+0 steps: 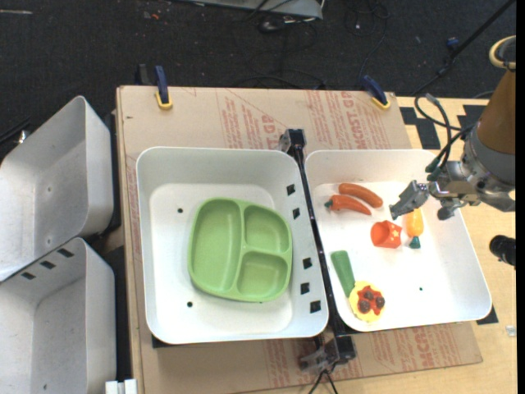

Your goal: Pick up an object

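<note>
The right bin [459,294] holds several toy foods. Two orange-red sausages [358,199] lie at its back left. A red pepper [385,234] sits mid-bin, and a small yellow-orange piece [415,223] is just right of it. Nearer the front are a green stick [342,267] and a yellow disc with dark berries [367,300]. My gripper [427,204] hangs over the bin's right half, just above the yellow-orange piece. It is open, its dark fingers [408,199] spread, with nothing between them.
A green divided plate [242,249] lies in the left bin [156,220]. A black divider with clips [308,220] runs between the bins. Two more white bins [49,220] stand off the bench at the left. Cables trail at the right near the arm.
</note>
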Controlling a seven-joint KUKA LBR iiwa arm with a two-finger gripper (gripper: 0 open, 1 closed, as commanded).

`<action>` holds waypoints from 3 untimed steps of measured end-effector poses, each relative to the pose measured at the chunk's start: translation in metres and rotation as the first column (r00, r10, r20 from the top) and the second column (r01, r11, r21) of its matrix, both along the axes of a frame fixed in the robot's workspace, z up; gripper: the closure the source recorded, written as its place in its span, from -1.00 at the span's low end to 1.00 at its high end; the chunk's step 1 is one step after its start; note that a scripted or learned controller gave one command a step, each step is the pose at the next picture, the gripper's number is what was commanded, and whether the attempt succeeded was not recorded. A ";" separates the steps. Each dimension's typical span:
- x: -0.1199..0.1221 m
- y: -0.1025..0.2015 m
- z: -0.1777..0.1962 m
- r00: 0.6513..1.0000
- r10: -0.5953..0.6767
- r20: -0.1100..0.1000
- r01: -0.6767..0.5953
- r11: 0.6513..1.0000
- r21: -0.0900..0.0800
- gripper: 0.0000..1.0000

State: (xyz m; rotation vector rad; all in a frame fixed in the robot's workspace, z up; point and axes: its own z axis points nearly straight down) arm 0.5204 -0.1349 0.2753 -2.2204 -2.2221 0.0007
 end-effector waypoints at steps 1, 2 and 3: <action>0.002 -0.010 -0.055 1.000 -0.003 -0.004 0.003 1.000 0.001 -1.00; 0.010 -0.007 -0.113 1.000 -0.002 -0.004 0.002 1.000 0.001 -1.00; 0.013 -0.004 -0.157 1.000 -0.001 -0.004 0.001 1.000 0.001 -1.00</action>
